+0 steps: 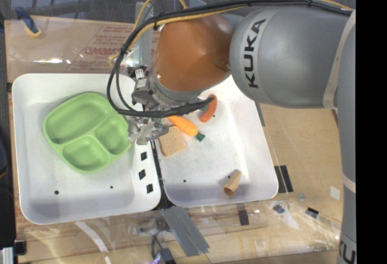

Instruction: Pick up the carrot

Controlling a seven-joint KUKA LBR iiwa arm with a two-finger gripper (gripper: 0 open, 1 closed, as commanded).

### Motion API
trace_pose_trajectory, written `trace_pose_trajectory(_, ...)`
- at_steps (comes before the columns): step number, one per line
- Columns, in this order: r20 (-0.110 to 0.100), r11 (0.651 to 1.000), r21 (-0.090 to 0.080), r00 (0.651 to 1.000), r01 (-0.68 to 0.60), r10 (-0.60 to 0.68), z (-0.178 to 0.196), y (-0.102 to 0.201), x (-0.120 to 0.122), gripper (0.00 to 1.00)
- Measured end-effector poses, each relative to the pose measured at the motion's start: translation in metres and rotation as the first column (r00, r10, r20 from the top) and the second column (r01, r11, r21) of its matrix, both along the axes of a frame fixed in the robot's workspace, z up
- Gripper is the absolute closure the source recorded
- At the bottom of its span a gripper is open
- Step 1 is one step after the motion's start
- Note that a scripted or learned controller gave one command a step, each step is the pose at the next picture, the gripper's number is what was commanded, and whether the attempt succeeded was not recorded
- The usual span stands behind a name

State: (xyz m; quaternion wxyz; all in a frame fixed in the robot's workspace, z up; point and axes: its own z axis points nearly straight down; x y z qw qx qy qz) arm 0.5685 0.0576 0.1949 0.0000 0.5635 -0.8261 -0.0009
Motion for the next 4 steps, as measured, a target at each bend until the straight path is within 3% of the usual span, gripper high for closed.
trace_pose_trajectory(1,0.0,0.964,-0.001,0.964,-0.267,0.267,-0.003,-0.017,-0.066,1.0)
trace_pose_trajectory(2,0.003,0.946,0.001,0.946,-0.325,0.325,-0.003,0.031,-0.054,1.0)
trace_pose_trajectory(3,0.007,0.926,-0.001,0.926,-0.377,0.377,0.046,0.089,-0.078,1.0)
trace_pose_trajectory(4,0.004,0.853,0.0,0.853,-0.522,0.522,0.05,0.15,-0.093,1.0)
